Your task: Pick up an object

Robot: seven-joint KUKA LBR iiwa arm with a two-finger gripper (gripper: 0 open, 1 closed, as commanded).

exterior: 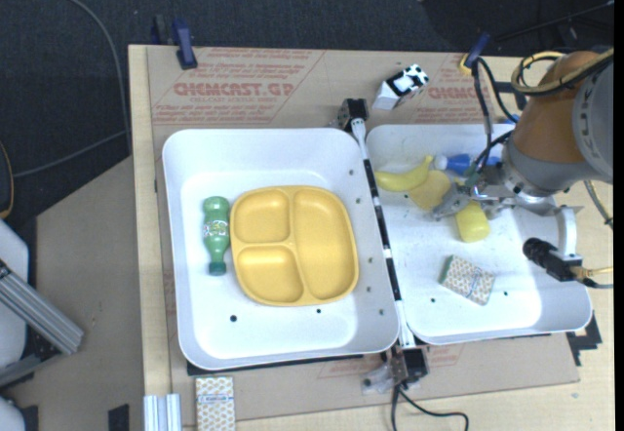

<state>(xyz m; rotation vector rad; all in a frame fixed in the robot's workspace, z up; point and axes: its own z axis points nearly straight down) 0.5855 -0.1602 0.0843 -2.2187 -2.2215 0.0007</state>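
The arm (565, 127) reaches in over the right bin (517, 317), and its gripper (475, 200) sits low inside that bin; whether the fingers are released or clenched cannot be told from this angle. A small yellow block (472, 224) lies directly under the gripper's tip, touching or nearly touching it, but it is not clear that anything sits between the fingers. Just to the left of the gripper lies a yellow banana (405, 176), with a second yellowish piece (430, 192) against the banana's right end. A blue and white object (451, 164) rests just behind the gripper, toward the bin's far wall. A patterned green-and-white sponge (467, 280) lies nearer the front of the bin, apart from the gripper. A black part on a cable (546, 257) hangs to the gripper's right.

The left bin (185, 166), well apart from the gripper, holds a yellow divided plate (291, 245) with three compartments, and a green bottle (215, 234) lies on its side just left of the plate
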